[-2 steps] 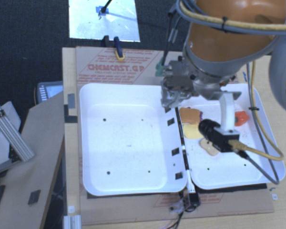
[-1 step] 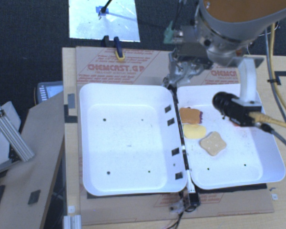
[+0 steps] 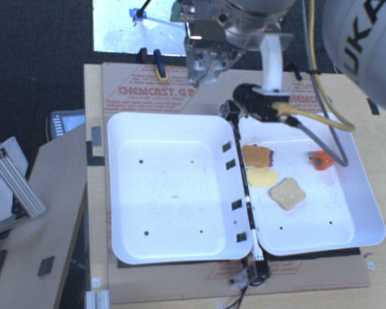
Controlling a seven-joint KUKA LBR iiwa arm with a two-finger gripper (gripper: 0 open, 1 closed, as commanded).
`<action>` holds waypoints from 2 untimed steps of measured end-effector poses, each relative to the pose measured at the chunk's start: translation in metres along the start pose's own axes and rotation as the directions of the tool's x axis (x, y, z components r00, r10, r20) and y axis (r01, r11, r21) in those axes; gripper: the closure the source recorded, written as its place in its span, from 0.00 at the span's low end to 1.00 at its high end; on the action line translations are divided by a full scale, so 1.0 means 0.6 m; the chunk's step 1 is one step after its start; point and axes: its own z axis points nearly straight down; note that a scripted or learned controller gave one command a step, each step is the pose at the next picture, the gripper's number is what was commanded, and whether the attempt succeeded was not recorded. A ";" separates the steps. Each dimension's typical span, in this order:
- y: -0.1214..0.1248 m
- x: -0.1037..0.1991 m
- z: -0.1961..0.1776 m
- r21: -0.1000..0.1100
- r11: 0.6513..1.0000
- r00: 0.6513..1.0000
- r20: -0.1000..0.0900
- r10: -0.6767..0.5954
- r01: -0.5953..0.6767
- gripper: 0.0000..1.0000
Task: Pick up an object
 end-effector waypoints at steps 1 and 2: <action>0.016 0.025 -0.029 -0.002 1.000 1.000 -0.001 0.002 -0.002 1.00; 0.043 0.023 -0.027 0.000 1.000 1.000 0.000 0.008 -0.008 1.00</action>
